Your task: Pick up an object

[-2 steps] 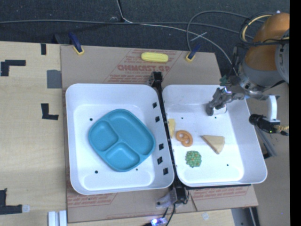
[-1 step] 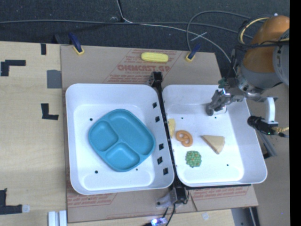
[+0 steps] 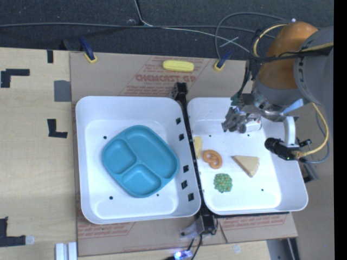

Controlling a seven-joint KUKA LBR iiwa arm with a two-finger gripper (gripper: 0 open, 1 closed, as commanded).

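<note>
Green piece: small knobbly green item (image 3: 222, 182) lies nearest the camera, toward the front edge of the right bin (image 3: 293, 199), loose on the floor.
Pretzel: brown pretzel-shaped item (image 3: 212, 158) lies just behind the green piece, near the right bin's left wall.
Wedge: pale tan wedge (image 3: 247, 164) lies mid-bin, its long axis running from the left toward the front right corner.
Yellow sliver: thin yellow piece (image 3: 198, 144) rests against the right bin's left wall.
Gripper: gripper (image 3: 239, 121) hangs over the back half of the right bin, nothing visible between its fingers; whether they are spread or closed cannot be told.
Key relation: all loose items lie forward of the gripper, toward the front edge; the wedge sits almost straight ahead, the pretzel forward and left.
Judgement: nothing is grasped yet; the likely next move is forward and down.
Left bin: left bin (image 3: 87, 112) carries a blue divided tray (image 3: 140, 160).
Bench: yellow banana-like item (image 3: 178, 65) lies behind the bins.
</note>
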